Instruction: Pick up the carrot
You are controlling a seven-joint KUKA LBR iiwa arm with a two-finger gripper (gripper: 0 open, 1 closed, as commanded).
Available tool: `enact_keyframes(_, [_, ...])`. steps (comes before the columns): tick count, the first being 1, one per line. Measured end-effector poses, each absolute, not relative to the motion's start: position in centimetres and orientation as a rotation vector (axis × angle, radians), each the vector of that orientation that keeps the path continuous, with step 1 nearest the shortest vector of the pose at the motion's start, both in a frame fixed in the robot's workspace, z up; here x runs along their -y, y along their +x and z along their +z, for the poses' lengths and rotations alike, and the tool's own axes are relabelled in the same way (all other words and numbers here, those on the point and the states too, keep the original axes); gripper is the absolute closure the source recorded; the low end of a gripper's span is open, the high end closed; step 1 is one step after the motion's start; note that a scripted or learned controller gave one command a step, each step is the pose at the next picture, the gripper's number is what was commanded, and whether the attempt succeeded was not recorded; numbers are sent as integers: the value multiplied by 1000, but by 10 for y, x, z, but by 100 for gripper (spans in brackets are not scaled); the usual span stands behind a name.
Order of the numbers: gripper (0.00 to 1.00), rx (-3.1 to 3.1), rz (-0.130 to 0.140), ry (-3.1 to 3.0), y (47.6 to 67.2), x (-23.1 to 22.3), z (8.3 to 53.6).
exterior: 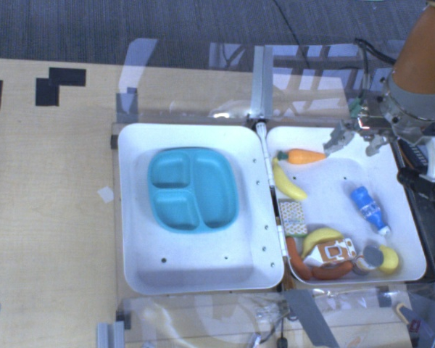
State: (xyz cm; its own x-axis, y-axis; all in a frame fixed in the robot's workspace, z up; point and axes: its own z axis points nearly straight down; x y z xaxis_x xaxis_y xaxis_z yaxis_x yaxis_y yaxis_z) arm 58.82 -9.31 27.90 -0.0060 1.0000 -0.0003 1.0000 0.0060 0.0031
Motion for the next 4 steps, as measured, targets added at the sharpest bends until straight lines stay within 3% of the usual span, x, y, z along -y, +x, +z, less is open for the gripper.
enact_keyframes(1, [0, -2474, 6, 1924, 574, 118, 321])
enact_keyframes(2, [0, -2691, 4, 1613, 635, 99, 219])
enact_keyframes(3, [0, -2796, 4, 1423, 669, 99, 136])
enact_keyframes(4, [0, -2721, 2, 1592, 670, 116, 94])
